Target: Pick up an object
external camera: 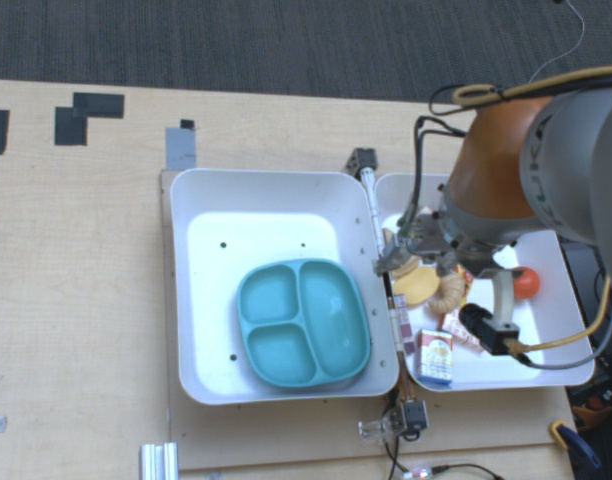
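The arm (556, 158), grey with its orange band, sits highest and closest to the lens, and it hides much of the right bin (571, 363). Its gripper (418, 251) hangs at the bin's near-left part, low over a pale yellow object (417, 286). Whether it is parted or closed I cannot tell, since the wrist covers it from above.

The desk (76, 298) carries two white bins. The left bin (201, 203) holds one thing, a teal divided plate (304, 320) with three compartments, lying flat toward the bin's front right. It looks like stiff, smooth plastic, wide and shallow; a two-finger grasp would likely only work on its rim, and it may slip.

The right bin holds the smaller items, crowded together. The yellow object, rounded and just under the gripper, seems the likeliest target. It appears light and possibly soft, so pinching across its narrow width is the sensible hold. Touching it on the right is a tan knobbly piece (452, 290), irregular and harder to seat. Nearer the front lies a small carton (435, 356), light and stiff, with flat sides that suit the gripper. An orange-red ball (526, 283) rests apart on the right; it would probably roll.
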`<state>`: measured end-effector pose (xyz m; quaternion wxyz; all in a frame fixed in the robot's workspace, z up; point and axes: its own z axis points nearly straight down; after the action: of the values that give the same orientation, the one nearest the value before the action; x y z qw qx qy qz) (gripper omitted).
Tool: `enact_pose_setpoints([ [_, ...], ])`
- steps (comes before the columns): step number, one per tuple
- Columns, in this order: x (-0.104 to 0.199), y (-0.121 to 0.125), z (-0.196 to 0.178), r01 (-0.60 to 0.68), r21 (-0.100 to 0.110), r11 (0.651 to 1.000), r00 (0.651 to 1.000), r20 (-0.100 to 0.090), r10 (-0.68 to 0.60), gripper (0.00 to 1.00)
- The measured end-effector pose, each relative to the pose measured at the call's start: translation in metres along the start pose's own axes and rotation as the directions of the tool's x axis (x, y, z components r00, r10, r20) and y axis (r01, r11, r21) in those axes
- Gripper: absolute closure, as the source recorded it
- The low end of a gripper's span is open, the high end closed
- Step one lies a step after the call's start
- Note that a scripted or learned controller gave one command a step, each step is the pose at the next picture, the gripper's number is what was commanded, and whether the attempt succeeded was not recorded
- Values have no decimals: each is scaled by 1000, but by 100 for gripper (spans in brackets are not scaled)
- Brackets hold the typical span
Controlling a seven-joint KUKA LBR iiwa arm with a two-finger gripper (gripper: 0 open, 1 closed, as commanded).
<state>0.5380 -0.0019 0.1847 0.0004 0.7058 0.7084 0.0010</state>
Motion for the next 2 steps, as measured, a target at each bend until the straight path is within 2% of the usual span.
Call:
enact_pose_setpoints([
  [1,-85,32,21,-1,-1,1000,1000,3,1,0],
  [2,-98,59,84,-1,-17,1000,1000,3,1,0],
])
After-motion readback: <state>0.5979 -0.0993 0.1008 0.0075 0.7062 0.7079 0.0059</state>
